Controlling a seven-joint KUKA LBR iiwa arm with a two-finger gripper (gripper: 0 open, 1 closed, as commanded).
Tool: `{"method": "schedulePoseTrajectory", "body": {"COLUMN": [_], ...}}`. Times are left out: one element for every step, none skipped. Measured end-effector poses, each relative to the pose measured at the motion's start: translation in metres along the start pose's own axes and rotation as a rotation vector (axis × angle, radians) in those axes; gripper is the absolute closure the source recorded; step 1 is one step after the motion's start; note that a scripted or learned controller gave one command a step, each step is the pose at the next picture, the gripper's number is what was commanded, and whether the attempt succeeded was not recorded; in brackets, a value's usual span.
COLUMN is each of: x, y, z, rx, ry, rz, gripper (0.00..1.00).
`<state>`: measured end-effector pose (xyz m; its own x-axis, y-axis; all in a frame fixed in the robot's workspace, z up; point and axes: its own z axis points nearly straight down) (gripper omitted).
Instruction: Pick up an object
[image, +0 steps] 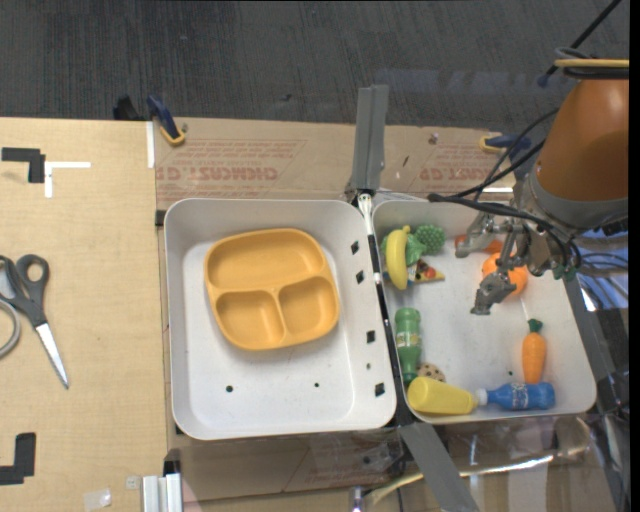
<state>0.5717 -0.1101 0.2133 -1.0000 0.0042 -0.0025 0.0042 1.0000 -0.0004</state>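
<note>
Looking down on the bench: 2 white bins side by side. The left bin (190, 400) carries a yellow divided plate (272, 288) with 3 compartments. The right bin (470, 345) has the toys. Along its left wall sit a banana (397, 257), a green bumpy piece (429, 238) just beside it, a small pizza slice (428, 271) below that, then a green bottle (407, 338) standing lower down. Along the front edge lie a cookie (429, 372), a yellow bottle (438, 398) and a blue-labelled water bottle (518, 397). A carrot (534, 352) rests near the right wall.

The arm (590, 140) comes in from the right, and the gripper (497, 283) hangs over the upper right of that bin. An orange object (508, 276) sits right at the fingers, touching or tucked behind them; whether the jaws are apart or closed on it, I cannot tell.

Out on the bench at far left, scissors (38, 310) lie well apart from both bins.
</note>
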Motion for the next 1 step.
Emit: {"method": "schedulePoseTrajectory", "body": {"x": [-0.0691], "y": [0.0087], "z": [0.1214], "rx": [0.000], "ry": [0.005], "rz": [0.238], "gripper": [0.00]}}
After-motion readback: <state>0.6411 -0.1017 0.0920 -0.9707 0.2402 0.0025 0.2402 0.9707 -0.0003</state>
